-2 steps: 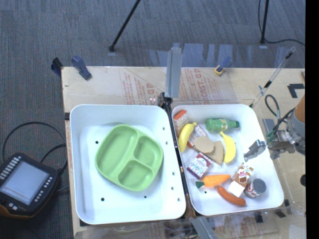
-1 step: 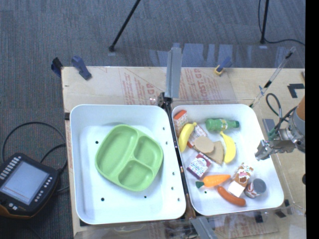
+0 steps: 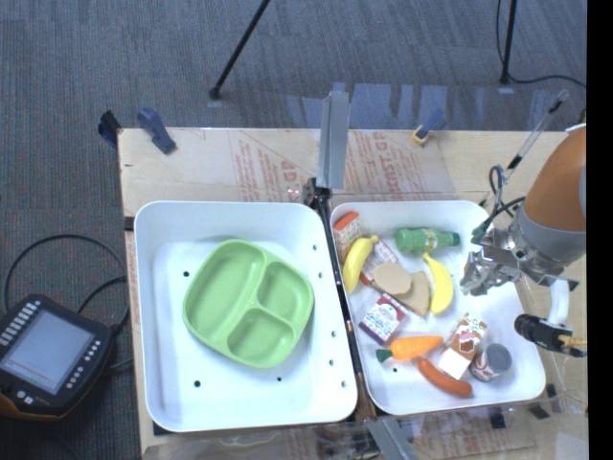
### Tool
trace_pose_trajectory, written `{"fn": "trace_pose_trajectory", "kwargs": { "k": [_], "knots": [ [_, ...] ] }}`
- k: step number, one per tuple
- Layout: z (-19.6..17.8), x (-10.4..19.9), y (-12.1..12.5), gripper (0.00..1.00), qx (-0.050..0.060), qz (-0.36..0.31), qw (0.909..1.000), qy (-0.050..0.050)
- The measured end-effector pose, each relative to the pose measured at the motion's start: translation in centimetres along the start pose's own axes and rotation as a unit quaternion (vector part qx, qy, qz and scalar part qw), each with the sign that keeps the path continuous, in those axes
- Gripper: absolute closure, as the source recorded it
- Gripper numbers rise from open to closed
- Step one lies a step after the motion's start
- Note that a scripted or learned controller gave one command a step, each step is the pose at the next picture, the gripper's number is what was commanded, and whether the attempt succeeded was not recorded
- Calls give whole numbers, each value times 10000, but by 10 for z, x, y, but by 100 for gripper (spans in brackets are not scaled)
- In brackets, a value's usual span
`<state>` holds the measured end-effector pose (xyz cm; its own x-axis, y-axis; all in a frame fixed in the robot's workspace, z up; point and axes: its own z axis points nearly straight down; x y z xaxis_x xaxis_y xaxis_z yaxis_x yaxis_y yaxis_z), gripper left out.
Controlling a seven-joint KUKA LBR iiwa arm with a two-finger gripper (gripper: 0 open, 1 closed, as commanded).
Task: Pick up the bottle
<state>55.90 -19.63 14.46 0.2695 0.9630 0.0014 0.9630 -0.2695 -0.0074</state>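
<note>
A black handheld screen (image 3: 43, 355) lies on grey carpet left of the wooden table (image 3: 249, 166). The left bin (image 3: 153, 247) holds a green divided plate (image 3: 249, 302). The green bottle (image 3: 424, 240) lies in the right bin (image 3: 508, 367), near its far edge. Claw (image 3: 482, 274) hangs just right of it; whether open or closed I cannot tell.

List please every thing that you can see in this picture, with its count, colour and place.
Bins: 2, white, side by side on the bench.
Divided plate: 1, green, left bin.
Bottle: 1, green, lying at the back of the right bin.
Bananas: 2, yellow, right bin.
Bread slices: 2, brown, between the bananas.
Carrot: 1, orange, right bin front.
Sausage: 1, red-orange, front edge.
Can: 1, grey, front right corner.
Pendant: 1, black, floor left.
Gripper: 1, grey, above the right bin's right side.
</note>
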Motion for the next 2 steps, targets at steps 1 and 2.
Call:
{"fn": "trace_pose_trajectory", "kwargs": {
  "k": [1,2],
  "knots": [
    [-46,-6,11,100,-2,1165,9932,-6],
    [-30,0,-17,100,6,998,9950,-3]
  ]
}}
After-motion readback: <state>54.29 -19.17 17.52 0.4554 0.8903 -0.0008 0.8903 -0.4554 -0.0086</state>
